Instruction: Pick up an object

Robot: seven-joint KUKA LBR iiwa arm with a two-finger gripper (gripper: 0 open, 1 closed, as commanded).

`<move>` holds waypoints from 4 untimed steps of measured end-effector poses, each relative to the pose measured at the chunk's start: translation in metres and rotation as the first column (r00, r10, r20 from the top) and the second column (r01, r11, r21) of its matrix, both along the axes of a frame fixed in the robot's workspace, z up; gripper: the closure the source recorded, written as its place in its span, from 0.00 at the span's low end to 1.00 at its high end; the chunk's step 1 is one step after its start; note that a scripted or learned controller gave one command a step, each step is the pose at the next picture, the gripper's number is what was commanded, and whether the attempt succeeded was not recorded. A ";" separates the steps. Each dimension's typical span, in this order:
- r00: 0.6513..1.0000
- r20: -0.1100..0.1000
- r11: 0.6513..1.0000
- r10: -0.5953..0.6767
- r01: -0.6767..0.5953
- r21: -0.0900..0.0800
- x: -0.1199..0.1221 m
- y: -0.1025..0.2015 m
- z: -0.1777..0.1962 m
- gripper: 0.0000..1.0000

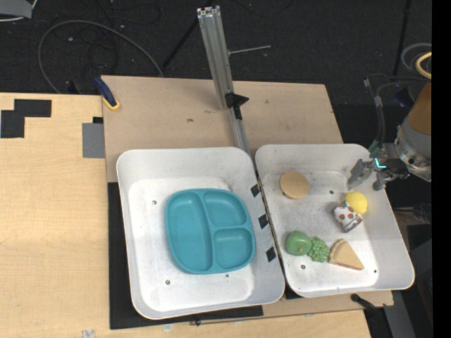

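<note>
We position the gripper (369, 173), fingers spread and holding nothing, over the right bin (320, 280), just above the lemon (358, 203), ready to descend.

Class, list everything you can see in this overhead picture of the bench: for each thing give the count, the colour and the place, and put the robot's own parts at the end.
Bins: two, white, side by side on the bench.
Divided plate: one, teal, in the left bin.
Round flat piece: one, tan, upper part of the right bin.
Yellow ball-like item: one, yellow, right side of the right bin.
Small spotted item: one, white with red, just below the yellow one.
Green toy food: one, green, lower part of the right bin.
Wedge: one, tan, right of the green one.
Metal post: one, silver, behind the bins.
Gripper: one, grey, over the right bin's upper right corner.
</note>
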State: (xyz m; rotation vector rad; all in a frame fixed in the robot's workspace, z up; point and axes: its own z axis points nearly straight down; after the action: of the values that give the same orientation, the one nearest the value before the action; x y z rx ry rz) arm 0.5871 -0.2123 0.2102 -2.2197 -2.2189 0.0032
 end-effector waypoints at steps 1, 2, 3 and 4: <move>1.000 0.003 1.000 0.000 0.000 -0.001 0.001 0.000 0.001 0.00; 1.000 -0.005 1.000 0.000 0.000 0.002 -0.009 0.001 -0.059 0.00; 1.000 -0.004 1.000 0.001 -0.001 0.002 -0.010 0.011 -0.110 0.00; 1.000 0.005 1.000 0.002 -0.002 -0.001 -0.007 0.010 -0.116 0.00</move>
State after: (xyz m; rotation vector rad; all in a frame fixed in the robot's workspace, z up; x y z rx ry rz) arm 0.5799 -0.2025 0.0940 -2.2207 -2.2238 -0.0017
